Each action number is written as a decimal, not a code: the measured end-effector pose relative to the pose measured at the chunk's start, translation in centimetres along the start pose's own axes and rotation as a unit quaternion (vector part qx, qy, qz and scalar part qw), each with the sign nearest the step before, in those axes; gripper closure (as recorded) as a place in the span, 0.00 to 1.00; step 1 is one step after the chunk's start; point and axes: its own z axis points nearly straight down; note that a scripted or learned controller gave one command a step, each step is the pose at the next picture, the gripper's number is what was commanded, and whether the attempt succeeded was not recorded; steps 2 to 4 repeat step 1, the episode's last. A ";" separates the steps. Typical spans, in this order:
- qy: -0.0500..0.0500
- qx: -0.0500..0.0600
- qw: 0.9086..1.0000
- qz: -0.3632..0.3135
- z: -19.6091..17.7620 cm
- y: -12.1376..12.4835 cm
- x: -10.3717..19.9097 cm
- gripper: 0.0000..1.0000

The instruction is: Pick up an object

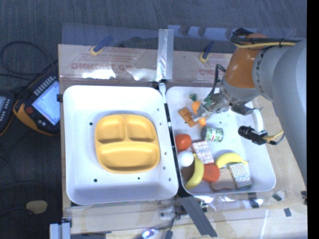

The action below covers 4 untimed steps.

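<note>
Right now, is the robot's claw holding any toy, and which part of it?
That cannot be told. The gripper sits low in the right bin beside a small orange piece, but no toy shows between its fingers.

The grey arm is seen entering from the right of the frame, its orange band at upper right. The gripper is pointed down and leftward, right of the frame's centre.
</note>
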 end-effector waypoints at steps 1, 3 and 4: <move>0.000 0.007 0.999 0.049 -8.1 5.1 6.8 1.00; 0.000 0.007 0.999 0.049 -8.1 5.1 6.8 1.00; 0.000 0.007 0.999 0.049 -8.1 5.1 6.8 1.00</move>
